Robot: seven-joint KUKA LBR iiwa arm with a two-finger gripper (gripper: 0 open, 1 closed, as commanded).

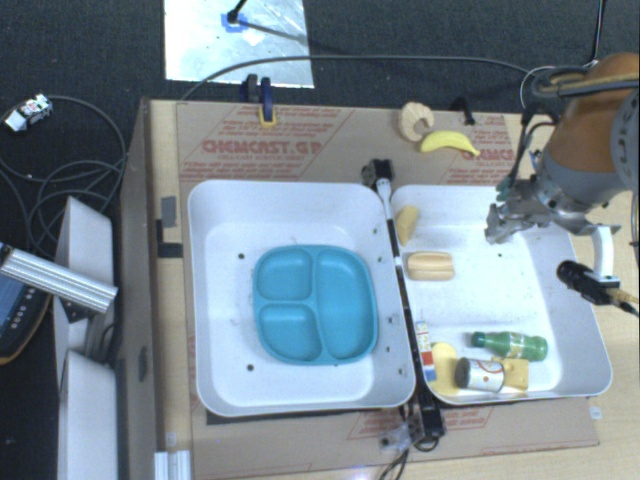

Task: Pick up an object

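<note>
The right bin (pixel 560 298) holds several objects. A tan bread roll (pixel 430 265) lies near its left wall, with a pale yellow wedge (pixel 405 224) just behind it. Along the front wall lie a green bottle (pixel 512 345), a small white-and-brown can (pixel 480 374) on its side, a yellow piece (pixel 443 356) and a small colourful box (pixel 425 356). My gripper (pixel 499 228) hangs over the back of the right bin, to the right of the roll and apart from it. Nothing shows in its grasp.
The left bin (pixel 215 268) holds a blue divided plate (pixel 315 303). A banana (pixel 448 144) and a beige toy (pixel 415 120) lie on the cardboard behind the right bin. A black part (pixel 585 280) juts over the right bin's right side.
</note>
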